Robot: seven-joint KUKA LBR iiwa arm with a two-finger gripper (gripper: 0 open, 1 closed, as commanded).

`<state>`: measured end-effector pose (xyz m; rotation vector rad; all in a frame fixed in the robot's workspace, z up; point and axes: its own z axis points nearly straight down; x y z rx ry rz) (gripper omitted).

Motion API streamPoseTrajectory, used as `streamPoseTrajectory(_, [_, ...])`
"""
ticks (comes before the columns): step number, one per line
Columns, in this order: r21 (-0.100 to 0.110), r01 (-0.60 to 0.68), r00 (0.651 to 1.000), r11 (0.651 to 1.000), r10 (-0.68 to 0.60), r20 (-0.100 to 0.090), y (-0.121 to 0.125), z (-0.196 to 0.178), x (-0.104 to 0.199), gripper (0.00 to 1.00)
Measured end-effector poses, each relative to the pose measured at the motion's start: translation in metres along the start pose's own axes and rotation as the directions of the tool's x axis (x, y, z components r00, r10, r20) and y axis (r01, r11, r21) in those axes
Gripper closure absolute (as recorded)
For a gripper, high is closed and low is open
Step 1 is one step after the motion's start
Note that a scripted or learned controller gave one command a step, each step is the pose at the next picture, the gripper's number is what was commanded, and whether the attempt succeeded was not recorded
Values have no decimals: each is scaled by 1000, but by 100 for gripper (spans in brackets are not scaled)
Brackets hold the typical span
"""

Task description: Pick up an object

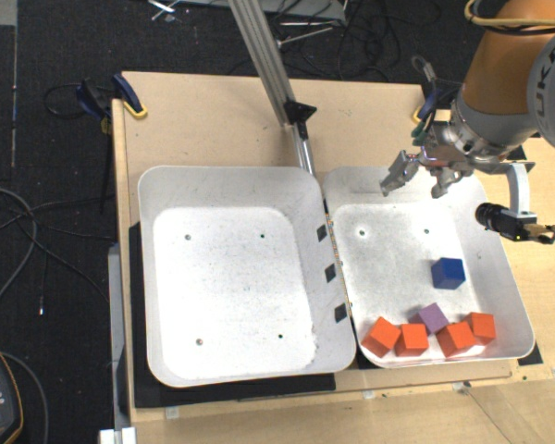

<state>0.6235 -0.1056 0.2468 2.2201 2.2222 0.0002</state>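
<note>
My gripper (418,179) hangs over the far edge of the right bin (388,248), its two fingers spread apart with nothing between them. A blue cube (449,272) lies in the right bin, well below and slightly right of the gripper. Along that bin's near wall sit a purple cube (433,317) and several orange cubes, among them one at the left (382,336) and one at the right (482,326).
The left bin (227,266) stands beside the right one, with black clips along the shared edge. A slanted metal pole (268,58) crosses the bench behind the bins. Clamps sit at the bench's far corners.
</note>
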Motion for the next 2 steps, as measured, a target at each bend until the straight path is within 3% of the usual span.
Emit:
streamPoseTrajectory(1, [-7, -6, 1000, 1000, 6, 4, -13, -59, -54, 0])
streamPoseTrajectory(2, [7, -3, 1000, 1000, 3, 0, 8, 85, -92, 0])
